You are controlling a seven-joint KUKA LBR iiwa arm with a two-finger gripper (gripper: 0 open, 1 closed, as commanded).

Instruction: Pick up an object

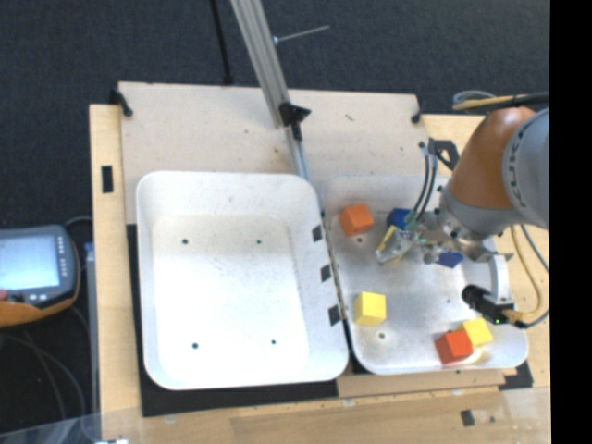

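Two shallow white bins are sitting side by side on a wooden bench (pixel 111 248), seen from above at a slant; the left bin (pixel 231 276) is lying at about nine o'clock from the right bin (pixel 407 350), which is carrying the loose objects. The grey arm (pixel 490 174) with its orange band is reaching in from three o'clock, its gripper (pixel 396 244) hanging low over the right bin's upper middle, just beside a blue block (pixel 400 218) at twelve o'clock; whether it is gripping anything cannot be told, as the tip is blurring into clutter. An orange cube (pixel 356 219) is lying at nine o'clock of the blue block; a yellow cube (pixel 370 307) is sitting toward seven o'clock of the gripper; a red-orange cube (pixel 453 345) and a yellow block (pixel 478 331) are touching at five o'clock.
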